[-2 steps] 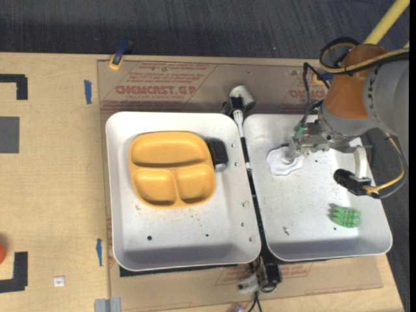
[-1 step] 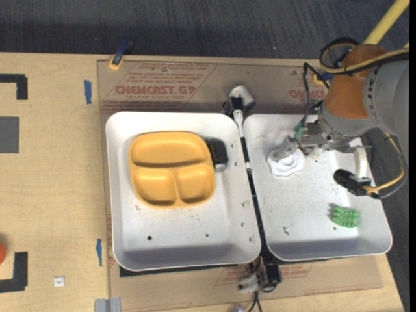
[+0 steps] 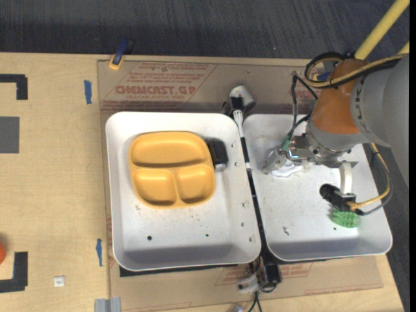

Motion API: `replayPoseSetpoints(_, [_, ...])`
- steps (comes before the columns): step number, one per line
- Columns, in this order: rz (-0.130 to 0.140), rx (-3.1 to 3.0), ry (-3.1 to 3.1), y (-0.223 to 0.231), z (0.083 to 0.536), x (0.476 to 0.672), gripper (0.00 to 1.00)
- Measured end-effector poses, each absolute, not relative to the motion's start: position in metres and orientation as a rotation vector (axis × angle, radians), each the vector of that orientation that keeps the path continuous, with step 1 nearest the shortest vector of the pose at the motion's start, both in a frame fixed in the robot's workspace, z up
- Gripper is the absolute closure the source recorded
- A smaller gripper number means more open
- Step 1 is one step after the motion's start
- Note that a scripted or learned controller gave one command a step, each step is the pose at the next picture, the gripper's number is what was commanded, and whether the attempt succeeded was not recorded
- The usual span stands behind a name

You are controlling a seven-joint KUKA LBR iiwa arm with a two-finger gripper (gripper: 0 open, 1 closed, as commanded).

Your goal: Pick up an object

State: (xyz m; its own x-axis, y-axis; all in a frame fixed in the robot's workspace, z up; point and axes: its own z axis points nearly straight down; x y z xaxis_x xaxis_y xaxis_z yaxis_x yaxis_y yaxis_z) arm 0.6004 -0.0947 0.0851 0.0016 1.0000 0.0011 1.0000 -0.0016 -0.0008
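My gripper [image 3: 281, 156] is low in the right bin [image 3: 312, 236], near its back left part, reaching in under the grey arm with the orange band [image 3: 335, 112]. A small white object [image 3: 286, 170] lies on the bin floor just below and in front of the gripper, partly hidden by it; I cannot tell whether they touch. A small green object [image 3: 346, 219] rests near the right bin's front right. In the left bin [image 3: 169, 239] a yellow divided plate [image 3: 173, 168] lies at the back, with a black object [image 3: 217, 153] against its right side.
A black connector on a yellow cable [image 3: 333, 194] hangs from the arm just above the green object. The ridge between the bins [image 3: 250, 187] runs close to the gripper's left. A yellow pole [image 3: 383, 21] slants at the top right.
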Motion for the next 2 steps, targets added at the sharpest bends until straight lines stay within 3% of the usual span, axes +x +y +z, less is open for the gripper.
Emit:
replayPoseSetpoints(1, [-0.005, -2.226, -2.217, -0.095, 0.096, 0.601, 1.00])
replayPoseSetpoints(2, [0.000, -2.373, -2.058, -0.069, 0.185, 0.555, 1.00])
